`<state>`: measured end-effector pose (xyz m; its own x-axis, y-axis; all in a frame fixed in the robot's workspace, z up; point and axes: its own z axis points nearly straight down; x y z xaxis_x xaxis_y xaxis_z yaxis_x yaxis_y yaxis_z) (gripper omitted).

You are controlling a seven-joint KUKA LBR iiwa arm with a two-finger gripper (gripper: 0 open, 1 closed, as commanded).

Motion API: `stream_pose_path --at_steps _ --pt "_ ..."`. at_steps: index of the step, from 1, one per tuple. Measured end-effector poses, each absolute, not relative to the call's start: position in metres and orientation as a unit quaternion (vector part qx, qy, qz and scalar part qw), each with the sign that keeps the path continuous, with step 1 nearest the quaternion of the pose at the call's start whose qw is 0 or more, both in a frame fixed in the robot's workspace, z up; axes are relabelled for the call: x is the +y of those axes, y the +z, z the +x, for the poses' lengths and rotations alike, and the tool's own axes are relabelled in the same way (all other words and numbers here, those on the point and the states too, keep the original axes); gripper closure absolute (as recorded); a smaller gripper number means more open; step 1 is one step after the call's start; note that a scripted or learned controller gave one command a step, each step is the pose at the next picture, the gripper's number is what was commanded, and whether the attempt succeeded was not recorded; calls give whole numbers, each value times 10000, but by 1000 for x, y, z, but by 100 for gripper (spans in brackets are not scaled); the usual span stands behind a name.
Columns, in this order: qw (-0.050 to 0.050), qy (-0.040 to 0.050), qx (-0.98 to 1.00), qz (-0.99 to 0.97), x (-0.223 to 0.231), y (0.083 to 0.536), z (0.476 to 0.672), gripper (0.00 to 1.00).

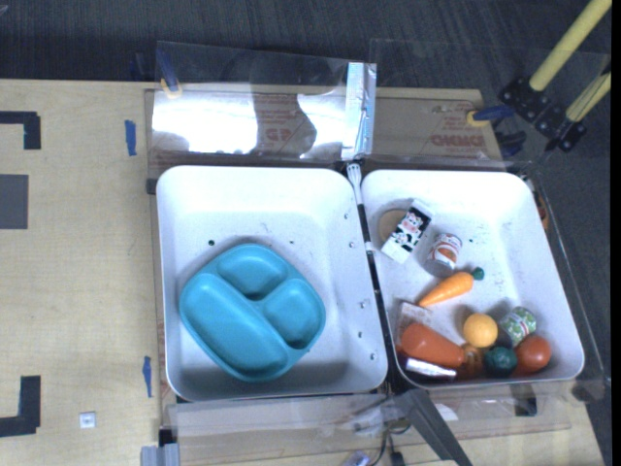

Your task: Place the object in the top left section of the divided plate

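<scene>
While the gripper's state cannot be told, the blue plastic divided plate (252,310) lies in the left shallow white bin (194,197); right of the plate, an orange toy carrot (448,288).

Left white bin (184,202): blue three-section plastic plate (251,309) low centre, bare floor around it | Right white bin (505,197): toy foods crowd the lower half (466,333), upper right floor bare | Upright clear panel (262,105) behind left bin.

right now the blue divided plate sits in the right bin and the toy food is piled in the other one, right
Not quite. The camera view shows the blue divided plate in the left bin; the toy food, such as the carrot, is piled in the right bin.
</scene>
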<state>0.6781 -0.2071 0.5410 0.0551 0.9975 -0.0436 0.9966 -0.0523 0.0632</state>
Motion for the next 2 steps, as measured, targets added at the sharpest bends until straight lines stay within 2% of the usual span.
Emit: stream_pose_path --at_steps 2 --pt "458 67 6894 7229 -203 564 680 100"
